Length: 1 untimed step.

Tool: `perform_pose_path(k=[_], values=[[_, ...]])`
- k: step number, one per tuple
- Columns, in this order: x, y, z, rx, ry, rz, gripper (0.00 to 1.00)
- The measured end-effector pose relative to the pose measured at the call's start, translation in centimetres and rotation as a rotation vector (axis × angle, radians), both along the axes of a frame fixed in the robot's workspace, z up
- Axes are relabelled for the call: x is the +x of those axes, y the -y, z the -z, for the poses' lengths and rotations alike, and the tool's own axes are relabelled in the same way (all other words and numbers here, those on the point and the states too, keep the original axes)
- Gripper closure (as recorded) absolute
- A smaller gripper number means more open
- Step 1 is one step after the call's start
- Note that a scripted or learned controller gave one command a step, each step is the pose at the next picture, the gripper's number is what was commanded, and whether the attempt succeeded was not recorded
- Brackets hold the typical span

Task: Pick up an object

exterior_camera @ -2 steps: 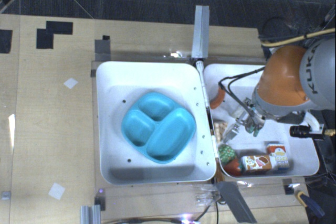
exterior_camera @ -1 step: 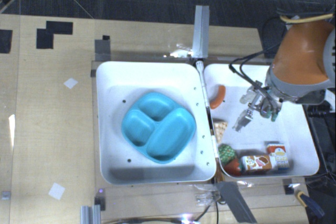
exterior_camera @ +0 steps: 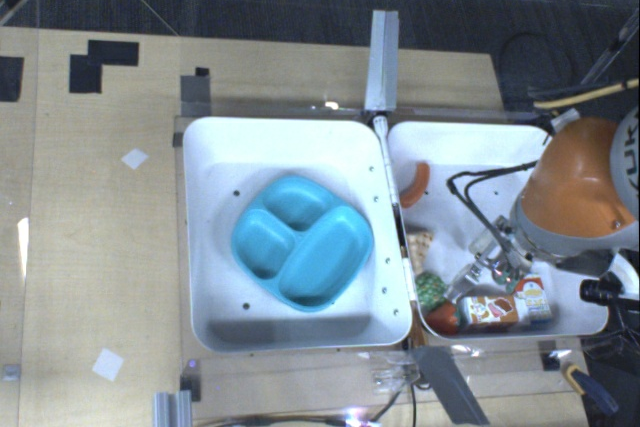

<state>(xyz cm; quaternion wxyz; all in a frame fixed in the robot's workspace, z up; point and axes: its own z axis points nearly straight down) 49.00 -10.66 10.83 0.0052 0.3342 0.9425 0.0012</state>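
The right bin (exterior_camera: 500,140) holds several small items. An orange-red sausage (exterior_camera: 413,183) lies near its left wall. Below it are a beige piece (exterior_camera: 420,243), a green leafy toy (exterior_camera: 430,289) and a red round item (exterior_camera: 442,318). A carton with a red and white label (exterior_camera: 506,309) lies along the front wall. My gripper (exterior_camera: 476,275) hangs low over the front of this bin, just above the carton and right of the green toy. The arm's orange band (exterior_camera: 580,185) hides part of the bin's right side.
The left bin (exterior_camera: 215,215) carries a blue three-part plate (exterior_camera: 300,241) in its middle. A metal divider post (exterior_camera: 382,65) stands behind the seam between the bins. Black cables (exterior_camera: 480,190) loop over the right bin's floor.
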Motion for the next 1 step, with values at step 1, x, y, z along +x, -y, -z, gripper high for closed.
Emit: perform_pose_path(k=[1], values=[[0.25,-0.11,-1.15,0.001,0.005,-0.002,1.0]])
